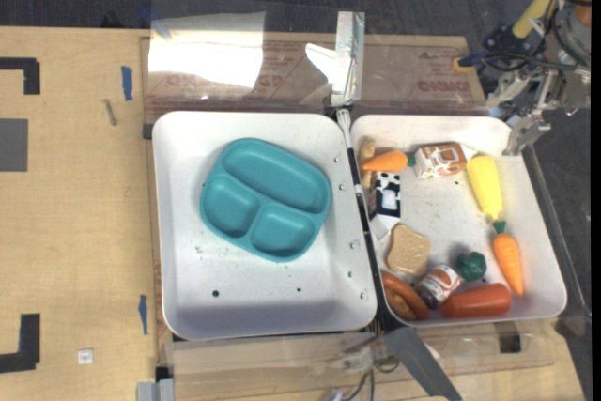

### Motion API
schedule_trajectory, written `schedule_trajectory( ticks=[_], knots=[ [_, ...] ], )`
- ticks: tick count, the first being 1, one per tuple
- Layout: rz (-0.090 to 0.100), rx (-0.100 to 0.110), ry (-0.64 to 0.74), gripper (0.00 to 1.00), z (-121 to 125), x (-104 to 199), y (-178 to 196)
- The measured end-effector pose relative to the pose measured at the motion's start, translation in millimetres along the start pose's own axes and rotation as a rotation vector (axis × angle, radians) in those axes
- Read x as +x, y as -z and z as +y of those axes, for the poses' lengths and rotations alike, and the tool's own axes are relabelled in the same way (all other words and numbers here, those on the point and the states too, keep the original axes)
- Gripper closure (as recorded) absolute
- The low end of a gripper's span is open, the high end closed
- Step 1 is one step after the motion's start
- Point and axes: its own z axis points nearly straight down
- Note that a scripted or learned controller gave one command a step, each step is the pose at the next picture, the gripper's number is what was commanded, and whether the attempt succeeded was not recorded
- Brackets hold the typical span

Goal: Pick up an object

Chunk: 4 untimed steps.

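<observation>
Gripper (pixel 522 129): upper right of frame, above the right bin's (pixel 554 249) far corner; whether the fingers are apart or together, I cannot tell; nothing seen held.

Right bin, shallow white plastic: yellow corn cob (pixel 485 185), carrot (pixel 508 260), red sausage (pixel 477 300), small can (pixel 439 283), bread slice (pixel 408 249), pretzel (pixel 404 298), white-and-orange carton (pixel 441 161), dark green piece (pixel 470 265), all loose and well apart from the gripper.

Left bin (pixel 178 249): teal three-compartment plate (pixel 266 197), smooth, rounded.
</observation>
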Motion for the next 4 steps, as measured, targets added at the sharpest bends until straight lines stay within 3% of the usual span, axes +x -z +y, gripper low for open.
schedule_trajectory(
  ticks=[1, 2, 3, 4],
  knots=[
    [0.009, -0.004, 0.043, 0.00, 21, 85, -144],
    [-0.005, 0.000, -0.115, 0.00, 10, 125, -154],
    [-0.018, 0.004, -0.112, 1.00, 10, 121, -140],
    [-0.009, 0.002, 0.164, 1.00, 17, 154, -152]
  ],
)
